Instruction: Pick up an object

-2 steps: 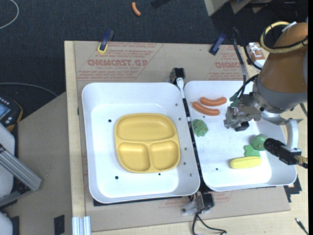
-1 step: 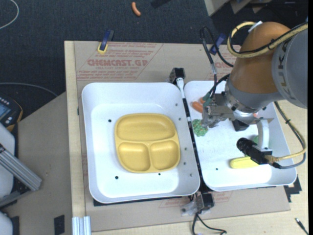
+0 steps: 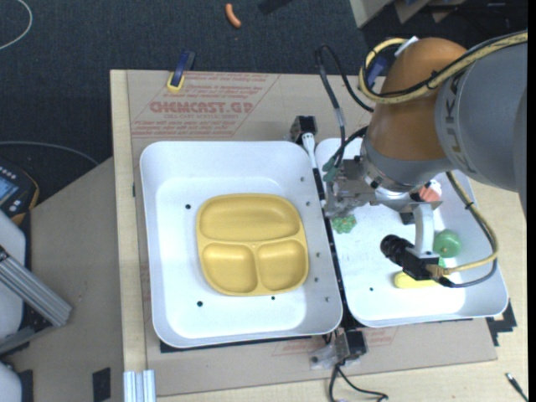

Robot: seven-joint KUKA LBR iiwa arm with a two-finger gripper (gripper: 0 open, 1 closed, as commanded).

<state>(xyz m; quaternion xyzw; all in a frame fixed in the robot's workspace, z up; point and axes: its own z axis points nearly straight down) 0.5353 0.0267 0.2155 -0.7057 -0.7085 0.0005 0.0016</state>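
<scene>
My gripper hangs low over the left side of the right bin, close to the wall between the two bins. A small green object lies right under its tip; whether they touch cannot be told. A green ball-like object rests near the right bin's right wall. Along the front of that bin lies a yellow object. A small orange-red piece peeks out beside the wrist. The arm's bulk hides the back of the right bin.
The left bin holds a yellow plate with three compartments. A yellow-and-blue clip lies on the cardboard behind the bins. An orange scrap is on the dark floor beyond.
</scene>
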